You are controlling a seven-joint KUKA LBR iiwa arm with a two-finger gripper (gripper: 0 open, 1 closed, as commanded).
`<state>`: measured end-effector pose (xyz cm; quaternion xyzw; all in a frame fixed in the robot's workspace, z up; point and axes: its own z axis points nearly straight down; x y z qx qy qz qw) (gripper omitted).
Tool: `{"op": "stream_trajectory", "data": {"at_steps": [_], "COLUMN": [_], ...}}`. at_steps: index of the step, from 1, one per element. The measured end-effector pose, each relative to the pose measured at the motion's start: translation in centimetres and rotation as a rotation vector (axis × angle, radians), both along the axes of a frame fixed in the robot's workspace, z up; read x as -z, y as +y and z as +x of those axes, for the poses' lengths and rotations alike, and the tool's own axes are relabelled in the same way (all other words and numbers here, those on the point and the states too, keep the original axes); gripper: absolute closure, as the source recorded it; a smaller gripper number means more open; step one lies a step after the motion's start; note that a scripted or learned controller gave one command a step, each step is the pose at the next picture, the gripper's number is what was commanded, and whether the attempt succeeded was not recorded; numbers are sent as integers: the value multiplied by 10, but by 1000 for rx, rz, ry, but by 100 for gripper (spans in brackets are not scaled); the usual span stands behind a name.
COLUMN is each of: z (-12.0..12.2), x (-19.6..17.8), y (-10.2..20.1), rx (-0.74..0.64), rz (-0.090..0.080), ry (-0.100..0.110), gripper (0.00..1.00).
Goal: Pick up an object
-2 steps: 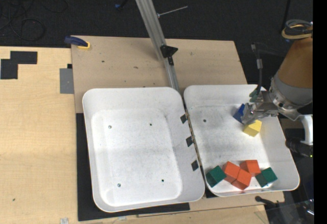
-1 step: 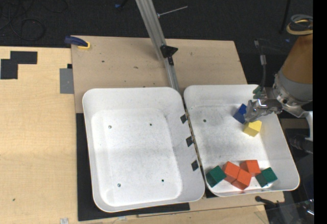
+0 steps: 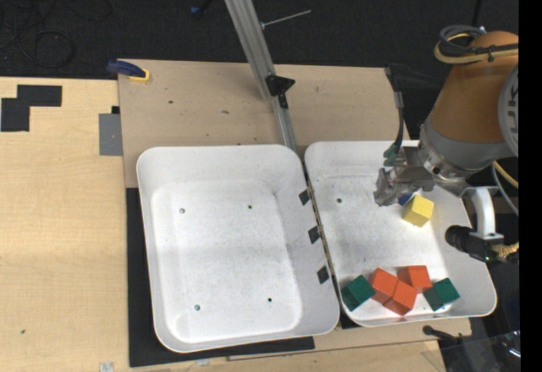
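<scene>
Nearest the camera, green and orange blocks [image 3: 398,288] huddle at the right bin's [image 3: 356,167] front edge. The gripper [image 3: 391,190] hangs just beside the yellow block [image 3: 417,210]; I cannot tell its grip state. Centre over that lone block, then descend squarely.

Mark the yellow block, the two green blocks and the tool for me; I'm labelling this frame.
yellow block [image 3: 418,210]: camera view, top face.
green blocks [image 3: 357,291] [image 3: 441,293]: camera view, top faces.
tool [image 3: 391,189]: camera view, tip.

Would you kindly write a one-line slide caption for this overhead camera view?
Gripper low in the right bin beside a yellow block; orange and green blocks clustered at its near edge.
</scene>
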<state>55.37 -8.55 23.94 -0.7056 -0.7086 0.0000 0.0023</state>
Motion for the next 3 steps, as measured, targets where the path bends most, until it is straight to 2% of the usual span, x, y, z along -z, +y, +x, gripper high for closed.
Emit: {"op": "stream_trajectory", "data": {"at_steps": [1,2,3], "z": [-13,-25,-32], "x": [-7,8,1], "y": [53,107,165], "rx": [0,-1,-1], "rz": [0,-1,-1], "ry": [0,2,0], "gripper": [100,100,100]}}
